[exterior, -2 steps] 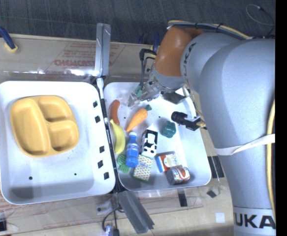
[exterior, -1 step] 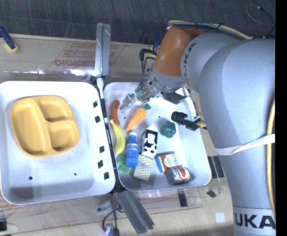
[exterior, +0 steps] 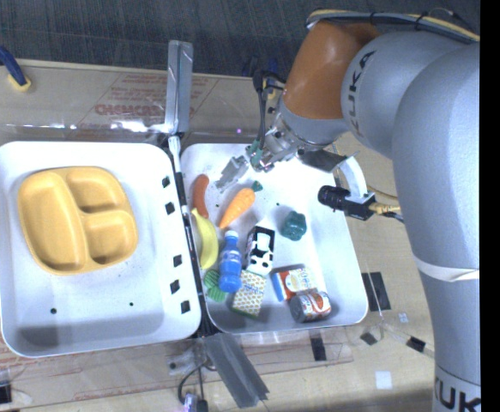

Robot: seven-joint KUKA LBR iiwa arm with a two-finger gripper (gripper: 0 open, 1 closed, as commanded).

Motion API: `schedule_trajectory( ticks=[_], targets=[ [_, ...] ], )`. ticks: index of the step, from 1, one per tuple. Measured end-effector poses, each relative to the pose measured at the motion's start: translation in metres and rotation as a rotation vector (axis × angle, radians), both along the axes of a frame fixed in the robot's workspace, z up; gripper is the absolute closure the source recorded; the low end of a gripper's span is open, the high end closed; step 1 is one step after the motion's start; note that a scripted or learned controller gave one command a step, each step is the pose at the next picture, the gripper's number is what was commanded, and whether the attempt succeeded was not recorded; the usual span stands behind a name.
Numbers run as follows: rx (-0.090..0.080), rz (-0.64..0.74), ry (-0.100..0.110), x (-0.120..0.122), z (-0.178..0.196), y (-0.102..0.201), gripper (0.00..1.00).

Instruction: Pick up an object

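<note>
Two shallow white bins sit side by side on the table (exterior: pixel 78 84) in the camera view. The left bin (exterior: pixel 27 316) carries a yellow divided tray (exterior: pixel 76 217). The right bin (exterior: pixel 348 264) holds the clutter the task draws from: an orange carrot (exterior: pixel 237 206), a reddish piece (exterior: pixel 201 192) beside it, a yellow banana (exterior: pixel 205 239), a blue bottle (exterior: pixel 230 264), a black-and-white box (exterior: pixel 261 247), a teal round object (exterior: pixel 295 225), a patterned packet (exterior: pixel 250 294) and a red-labelled can (exterior: pixel 308 303).

The gripper (exterior: pixel 237 172) hangs over the bin's upper left corner, just above the carrot's upper end. How far apart the gripper's parts stand cannot be told from this slant, and nothing can be seen held there.

The likeliest trouble is the crowding. The carrot, the reddish piece and the banana lie close together along the left wall, so a descent here could strike two things at once or pinch against the wall and close on nothing. The carrot also lies tilted and tapered; a grasp near its thin end may well slip off as the arm lifts. A push, rather than a grip, could wedge things tighter against the divider (exterior: pixel 179 101).
</note>
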State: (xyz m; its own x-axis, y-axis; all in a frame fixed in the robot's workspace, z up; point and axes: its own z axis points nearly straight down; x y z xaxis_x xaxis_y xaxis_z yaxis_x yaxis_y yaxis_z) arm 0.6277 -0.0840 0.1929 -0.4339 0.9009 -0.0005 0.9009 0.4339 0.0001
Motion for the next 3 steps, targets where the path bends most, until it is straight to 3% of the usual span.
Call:
schedule_trajectory(
  ticks=[1,2,3],
  targets=[
    [-0.001,0.117,-0.002,-0.009,-0.096,-0.030,0.00],
    [-0.001,0.121,-0.003,-0.008,-0.086,-0.030,1.00],
    [-0.001,0.121,-0.003,-0.008,-0.086,-0.030,0.00]
  ],
)
